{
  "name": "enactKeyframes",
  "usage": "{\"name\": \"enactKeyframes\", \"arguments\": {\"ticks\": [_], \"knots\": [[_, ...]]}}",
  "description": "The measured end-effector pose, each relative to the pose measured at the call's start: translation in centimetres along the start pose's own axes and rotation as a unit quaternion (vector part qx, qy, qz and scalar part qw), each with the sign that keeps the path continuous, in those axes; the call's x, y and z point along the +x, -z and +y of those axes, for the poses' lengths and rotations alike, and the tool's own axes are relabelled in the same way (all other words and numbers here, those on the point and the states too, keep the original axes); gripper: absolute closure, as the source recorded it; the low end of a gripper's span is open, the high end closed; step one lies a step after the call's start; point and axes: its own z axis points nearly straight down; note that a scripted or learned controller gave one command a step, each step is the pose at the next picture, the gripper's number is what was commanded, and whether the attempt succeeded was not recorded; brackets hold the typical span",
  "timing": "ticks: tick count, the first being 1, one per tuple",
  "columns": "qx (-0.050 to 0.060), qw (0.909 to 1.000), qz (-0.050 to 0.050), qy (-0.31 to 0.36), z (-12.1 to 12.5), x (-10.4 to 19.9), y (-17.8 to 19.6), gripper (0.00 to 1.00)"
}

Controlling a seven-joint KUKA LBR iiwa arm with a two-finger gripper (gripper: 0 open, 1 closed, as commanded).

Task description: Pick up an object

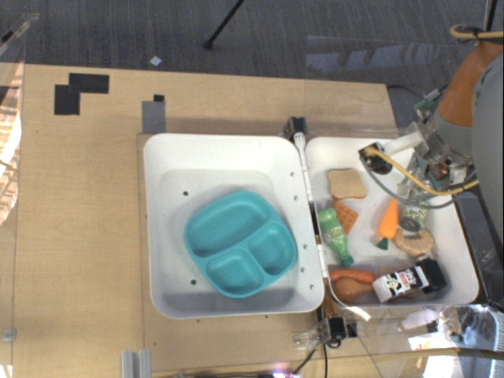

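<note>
Camera view, teal plate [240, 244] in left bin [165, 211], toy food in right bin [465, 250]

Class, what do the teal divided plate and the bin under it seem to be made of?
Teal divided plate: probably moulded plastic, matte; even colour, rounded compartment ridges. Left bin: likely plastic too, smooth white with a faint sheen and rounded corners, though coated metal can't be excluded.

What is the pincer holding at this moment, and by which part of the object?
It cannot be told. The pincer hangs over the right bin, close above the carrot and a tan round item, but no object is seen between its fingers.
</note>
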Motion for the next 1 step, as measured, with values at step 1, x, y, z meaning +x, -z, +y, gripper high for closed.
{"name": "enactKeyframes", "arguments": {"ticks": [1], "knots": [[-0.002, 0.9999, 0.002, -0.015, -1.16, -7.03, 2.91, 1.00]]}}
